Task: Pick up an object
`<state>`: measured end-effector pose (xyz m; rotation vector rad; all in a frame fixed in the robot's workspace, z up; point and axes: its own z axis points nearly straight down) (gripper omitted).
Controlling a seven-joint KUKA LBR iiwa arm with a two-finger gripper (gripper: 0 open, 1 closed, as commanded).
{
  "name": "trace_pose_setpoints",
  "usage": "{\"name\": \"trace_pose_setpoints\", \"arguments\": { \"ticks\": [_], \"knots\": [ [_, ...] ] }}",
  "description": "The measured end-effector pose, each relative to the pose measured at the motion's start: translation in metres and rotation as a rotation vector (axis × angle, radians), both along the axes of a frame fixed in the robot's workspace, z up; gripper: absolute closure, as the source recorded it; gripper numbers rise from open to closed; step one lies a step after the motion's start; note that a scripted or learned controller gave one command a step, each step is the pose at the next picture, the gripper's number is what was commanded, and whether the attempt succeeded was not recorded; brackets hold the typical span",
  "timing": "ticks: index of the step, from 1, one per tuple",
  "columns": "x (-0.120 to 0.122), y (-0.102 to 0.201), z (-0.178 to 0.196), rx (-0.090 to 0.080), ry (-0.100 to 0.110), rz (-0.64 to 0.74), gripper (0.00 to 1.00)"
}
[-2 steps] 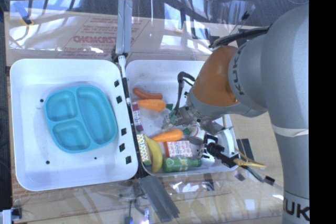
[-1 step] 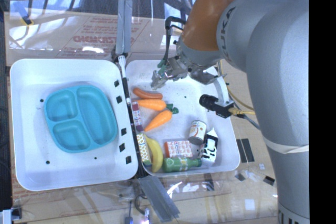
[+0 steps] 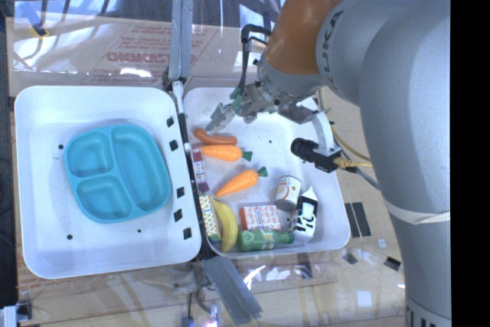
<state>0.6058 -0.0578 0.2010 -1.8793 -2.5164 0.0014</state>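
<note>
You've got the arm [image 3: 367, 50] over the right bin [image 3: 337, 226], w/ the gripper [image 3: 222, 117] low at the bin's top-left, just above the sausage [image 3: 216, 138] and upper carrot [image 3: 223, 153]. Fingers look a little apart w/ nothing between them, tho the view's soft there. Upper carrot's prob hard plastic: light, stiff, slick. Pinch it mid-body, across the narrow width. Lower carrot [image 3: 239, 183] sits apart, near the can [image 3: 288, 190].

Arm [image 3: 383, 88] cut off by right and bottom edges; it hides the right bin's [image 3: 337, 237] far right corner; carton [image 3: 260, 217] label print illegible.
</note>
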Motion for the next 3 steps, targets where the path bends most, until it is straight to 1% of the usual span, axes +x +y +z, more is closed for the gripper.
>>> {"name": "trace_pose_setpoints", "arguments": {
  "ticks": [1, 2, 3],
  "knots": [
    [-0.047, -0.061, -0.091, -0.001, 0.004, -0.174, 0.00],
    [-0.086, -0.080, -0.110, 0.000, 0.002, -0.209, 0.00],
    [-0.085, -0.079, -0.100, 0.000, 0.002, -0.204, 1.00]
  ]
}}
